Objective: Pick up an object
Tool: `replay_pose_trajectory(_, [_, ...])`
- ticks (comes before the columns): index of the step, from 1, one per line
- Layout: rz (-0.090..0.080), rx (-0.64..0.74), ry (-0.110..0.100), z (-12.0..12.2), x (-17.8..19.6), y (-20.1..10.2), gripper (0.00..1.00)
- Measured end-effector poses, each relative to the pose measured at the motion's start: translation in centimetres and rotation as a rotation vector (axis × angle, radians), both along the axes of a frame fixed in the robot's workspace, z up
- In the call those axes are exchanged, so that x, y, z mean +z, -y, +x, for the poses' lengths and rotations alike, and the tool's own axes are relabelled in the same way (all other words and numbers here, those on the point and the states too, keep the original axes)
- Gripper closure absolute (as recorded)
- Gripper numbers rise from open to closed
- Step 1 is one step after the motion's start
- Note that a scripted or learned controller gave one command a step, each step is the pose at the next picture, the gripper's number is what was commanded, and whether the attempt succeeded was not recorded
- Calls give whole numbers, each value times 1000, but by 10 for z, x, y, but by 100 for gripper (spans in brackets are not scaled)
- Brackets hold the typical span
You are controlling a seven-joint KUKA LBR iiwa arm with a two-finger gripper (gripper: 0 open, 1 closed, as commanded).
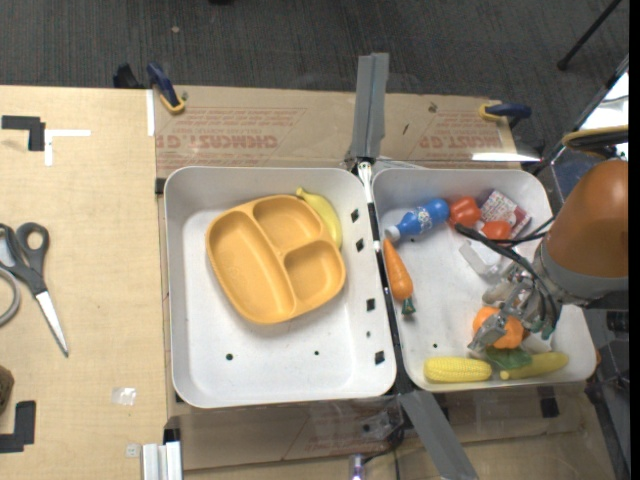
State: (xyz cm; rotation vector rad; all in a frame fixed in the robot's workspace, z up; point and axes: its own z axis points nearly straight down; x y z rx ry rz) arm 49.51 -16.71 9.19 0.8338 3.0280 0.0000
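Landmark for this report: the divider (372,258) where the two bins meet.

Gripper (497,330): down in the right bin (440,268), well right of the divider and toward the near wall, directly over an orange toy (503,330). The fingers look closed around that toy, its body showing between the metal tips. I judge it gripped, though not firmly proven, as it is not yet lifted clear of the floor.

Handling, by judgement: the toy appears to be hollow plastic play food, light, stiff, smooth and rounded. It may slip or roll out of a shallow pinch. Best hold is across its widest middle, fingers low on the body. No breakage risk is apparent.

Right bin contents: corn (458,370) against the near wall, touching or just beside the orange toy; a yellow piece (540,364) with a green end, right of the corn; a carrot (399,276) just beside the divider; a blue bottle (420,219) toward the far wall; a red toy (465,211) and a packet (499,209) further right; a clear wrapper (480,258) mid-bin.

Left bin (260,368): a three-part yellow plate (276,258), with a banana (323,214) tucked against its far edge, near the divider.
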Motion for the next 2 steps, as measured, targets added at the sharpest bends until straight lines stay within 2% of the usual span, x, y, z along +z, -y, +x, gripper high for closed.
replay_pose_trajectory(1, [0,0,3,1,9,0,100])
replay_pose_trajectory(2, [0,-89,1,24,115,-77,100])
